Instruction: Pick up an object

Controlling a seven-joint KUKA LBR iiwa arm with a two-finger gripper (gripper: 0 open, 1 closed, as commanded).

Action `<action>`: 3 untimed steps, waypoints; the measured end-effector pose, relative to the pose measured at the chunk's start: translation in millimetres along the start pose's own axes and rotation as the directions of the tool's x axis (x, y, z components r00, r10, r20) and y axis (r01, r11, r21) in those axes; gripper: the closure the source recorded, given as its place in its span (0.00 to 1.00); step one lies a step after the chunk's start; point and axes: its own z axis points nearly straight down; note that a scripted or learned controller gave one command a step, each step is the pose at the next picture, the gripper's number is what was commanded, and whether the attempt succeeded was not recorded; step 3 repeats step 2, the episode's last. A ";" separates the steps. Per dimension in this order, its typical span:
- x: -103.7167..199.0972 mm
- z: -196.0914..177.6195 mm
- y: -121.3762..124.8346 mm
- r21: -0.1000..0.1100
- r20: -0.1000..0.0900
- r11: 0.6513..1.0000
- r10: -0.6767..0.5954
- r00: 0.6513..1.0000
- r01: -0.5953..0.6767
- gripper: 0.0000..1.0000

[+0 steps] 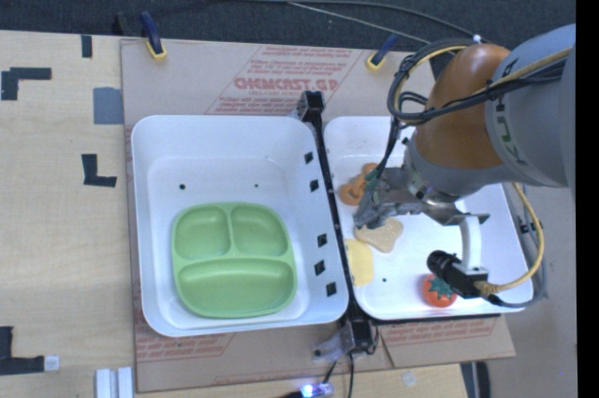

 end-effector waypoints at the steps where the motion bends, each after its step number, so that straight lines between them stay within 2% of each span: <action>1: 52.6 5.8 4.3 0.000 0.000 1.000 -0.001 1.000 0.001 1.00; 2: 105.4 -14.2 7.1 -0.002 0.000 1.000 -0.001 1.000 0.001 1.00; 3: 105.4 -14.2 7.1 -0.002 0.000 1.000 -0.001 1.000 0.001 1.00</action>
